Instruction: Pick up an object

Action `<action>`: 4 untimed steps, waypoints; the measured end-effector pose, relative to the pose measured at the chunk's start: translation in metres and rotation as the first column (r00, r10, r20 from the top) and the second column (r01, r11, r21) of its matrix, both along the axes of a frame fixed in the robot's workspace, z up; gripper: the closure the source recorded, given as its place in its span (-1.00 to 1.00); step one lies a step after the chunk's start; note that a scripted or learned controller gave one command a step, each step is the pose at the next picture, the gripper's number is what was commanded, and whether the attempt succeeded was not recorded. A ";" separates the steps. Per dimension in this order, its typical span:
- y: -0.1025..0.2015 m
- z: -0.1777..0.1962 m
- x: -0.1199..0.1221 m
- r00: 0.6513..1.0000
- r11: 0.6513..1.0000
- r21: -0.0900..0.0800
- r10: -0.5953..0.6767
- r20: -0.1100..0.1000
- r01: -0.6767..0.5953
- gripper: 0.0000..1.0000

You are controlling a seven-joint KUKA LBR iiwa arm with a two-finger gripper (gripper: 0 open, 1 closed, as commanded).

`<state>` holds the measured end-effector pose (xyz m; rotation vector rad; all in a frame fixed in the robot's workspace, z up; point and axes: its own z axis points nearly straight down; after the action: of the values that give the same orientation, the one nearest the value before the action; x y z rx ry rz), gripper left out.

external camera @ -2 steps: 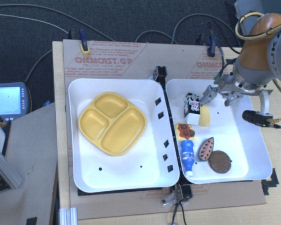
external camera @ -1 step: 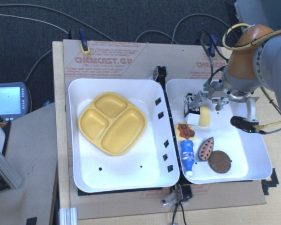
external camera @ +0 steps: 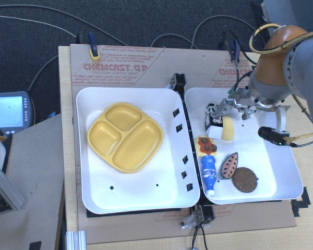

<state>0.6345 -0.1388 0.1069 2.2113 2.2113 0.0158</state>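
Lying under two white bins, a brown surface (external camera: 146,66) is showing red "CHEMCAST GP" lettering. A yellow divided plate (external camera: 125,137) is sitting in the left bin (external camera: 94,191). Reaching over the right bin (external camera: 287,176), the gripper (external camera: 219,113) is hovering just beside a pale yellow block (external camera: 228,128); whether it is spread is unclear. Nearer are a brown disc (external camera: 244,179), a blue tube (external camera: 208,174), a seeded slice (external camera: 229,165) and a small red toy (external camera: 205,145).

The light is bright and even, coming from above. The white bins (external camera: 94,155) are nearly overexposed, with mild glare on their floors. Shadows are soft and short. The picture is slightly soft overall, and the dark carpet (external camera: 146,9) around the bench (external camera: 120,61) stays dim.
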 end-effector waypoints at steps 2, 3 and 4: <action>-0.006 0.072 0.005 1.000 1.000 0.001 0.001 -0.011 -0.001 1.00; -0.007 0.127 0.007 1.000 1.000 0.001 0.001 -0.009 -0.001 1.00; 0.046 0.138 0.010 1.000 1.000 0.005 0.007 -0.014 -0.007 1.00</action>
<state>0.6447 -0.0924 0.2447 2.2132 2.2280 0.0057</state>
